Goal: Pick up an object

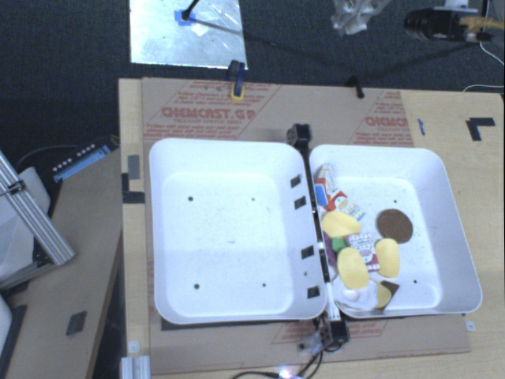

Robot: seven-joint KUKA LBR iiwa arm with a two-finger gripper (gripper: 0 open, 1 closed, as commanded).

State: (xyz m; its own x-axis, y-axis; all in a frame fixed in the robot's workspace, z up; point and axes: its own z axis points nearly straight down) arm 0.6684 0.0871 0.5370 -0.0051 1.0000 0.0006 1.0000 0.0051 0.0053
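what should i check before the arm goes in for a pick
1. Objects in the right bin: ok, clustered along its left side.
2. Easy target: ok, the brown disc lies apart from the pile.
3. Crowding: not ok, the yellow pieces touch neighbours.
4. Gripper clear of the bins: ok, it sits at the view's top, above the bench.
5. Finger state: cannot tell, blurred.

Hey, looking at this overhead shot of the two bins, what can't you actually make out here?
- Gripper, camera view: blurred and cut by the top edge; finger state unreadable.
- Packets in the right bin: print too small to read.
- Pile's lower items: partly hidden under the yellow pieces; their shapes are unclear.
- Brown disc: too small to identify.
- Left bin: dark specks too small to identify.
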